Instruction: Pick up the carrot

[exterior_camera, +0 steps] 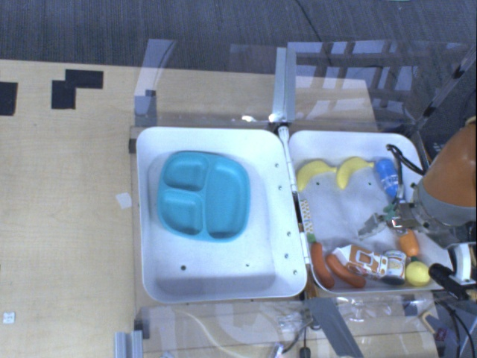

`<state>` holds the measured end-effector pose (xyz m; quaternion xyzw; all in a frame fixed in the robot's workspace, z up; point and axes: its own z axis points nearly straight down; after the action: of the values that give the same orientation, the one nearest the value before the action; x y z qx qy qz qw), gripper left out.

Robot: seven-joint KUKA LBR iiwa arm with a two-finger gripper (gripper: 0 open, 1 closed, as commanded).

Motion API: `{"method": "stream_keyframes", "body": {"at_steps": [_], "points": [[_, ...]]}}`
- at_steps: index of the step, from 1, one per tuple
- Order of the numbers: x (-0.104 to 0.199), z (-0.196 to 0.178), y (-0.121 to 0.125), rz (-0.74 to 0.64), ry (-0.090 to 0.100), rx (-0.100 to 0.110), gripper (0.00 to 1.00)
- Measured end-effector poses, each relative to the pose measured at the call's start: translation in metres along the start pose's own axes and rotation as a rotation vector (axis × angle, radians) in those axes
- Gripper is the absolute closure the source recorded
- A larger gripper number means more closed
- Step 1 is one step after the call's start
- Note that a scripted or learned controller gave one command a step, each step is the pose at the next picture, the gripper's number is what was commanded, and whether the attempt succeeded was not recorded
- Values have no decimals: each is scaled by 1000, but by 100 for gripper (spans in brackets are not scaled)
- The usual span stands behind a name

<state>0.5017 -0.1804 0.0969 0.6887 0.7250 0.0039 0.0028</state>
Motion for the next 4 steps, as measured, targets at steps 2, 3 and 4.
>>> {"method": "stream_keyframes", "body": {"at_steps": [2, 3, 4], "points": [[-18, -5, 19, -239, 2, -10, 100], [63, -87, 61, -392, -2, 2, 100], [63, -86, 61, -392, -2, 3, 0]]}}
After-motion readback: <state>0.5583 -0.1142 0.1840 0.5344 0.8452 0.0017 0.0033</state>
